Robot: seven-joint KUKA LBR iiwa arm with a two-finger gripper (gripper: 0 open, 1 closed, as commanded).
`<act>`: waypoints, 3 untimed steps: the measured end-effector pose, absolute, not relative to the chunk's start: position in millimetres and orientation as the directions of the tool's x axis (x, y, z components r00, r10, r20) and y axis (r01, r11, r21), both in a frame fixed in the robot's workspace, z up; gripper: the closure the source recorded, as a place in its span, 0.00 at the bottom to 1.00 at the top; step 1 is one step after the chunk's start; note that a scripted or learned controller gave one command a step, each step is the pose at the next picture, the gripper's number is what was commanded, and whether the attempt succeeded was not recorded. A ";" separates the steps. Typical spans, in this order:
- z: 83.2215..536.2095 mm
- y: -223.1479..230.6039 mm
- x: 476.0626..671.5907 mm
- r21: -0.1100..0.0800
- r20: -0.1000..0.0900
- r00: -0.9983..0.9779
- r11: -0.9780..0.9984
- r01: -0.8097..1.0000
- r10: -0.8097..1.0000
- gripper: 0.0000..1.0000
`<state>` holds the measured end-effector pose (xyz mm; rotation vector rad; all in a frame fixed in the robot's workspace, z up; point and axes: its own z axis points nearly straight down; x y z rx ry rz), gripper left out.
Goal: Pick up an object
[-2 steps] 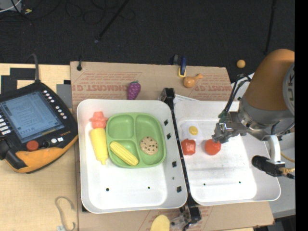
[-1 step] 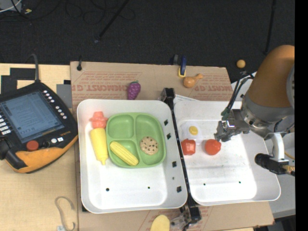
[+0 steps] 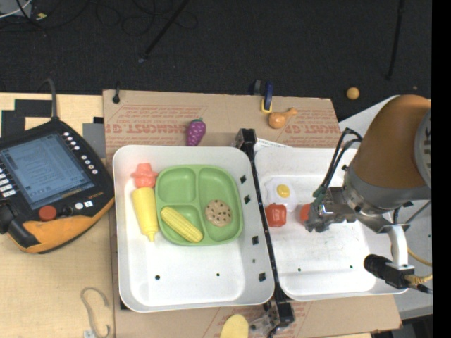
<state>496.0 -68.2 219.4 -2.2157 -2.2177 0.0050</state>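
My gripper (image 3: pixel 318 219) hangs low over the middle of the right bin (image 3: pixel 331 273). A small red object (image 3: pixel 307 213) lies right at its left side, touching or nearly touching it. I cannot make out whether the object is between the fingers. A second red piece (image 3: pixel 275 215) sits a little further left on the bin floor. A toy fried egg (image 3: pixel 282 191) lies just behind that piece. The grey arm with its orange band (image 3: pixel 394 143) reaches in from the right and hides the bin's right part.
The left bin (image 3: pixel 183 280) holds a green divided plate (image 3: pixel 201 182) with a corn cob (image 3: pixel 181 224) and a cookie (image 3: pixel 219 213); a yellow bottle (image 3: pixel 144 210) and a pink piece (image 3: pixel 144 175) lie beside it. Purple grapes (image 3: pixel 196 130), an orange pear (image 3: pixel 280 118) and a control pendant (image 3: pixel 46 178) lie outside.
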 end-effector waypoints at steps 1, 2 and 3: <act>230.4 -68.1 486.3 -0.003 0.001 0.004 -0.004 1.000 1.000 1.00; 233.6 -69.1 489.2 -0.003 0.001 0.003 -0.003 1.000 1.000 1.00; 227.3 -72.1 483.7 -0.003 0.001 0.001 -0.001 1.000 1.000 1.00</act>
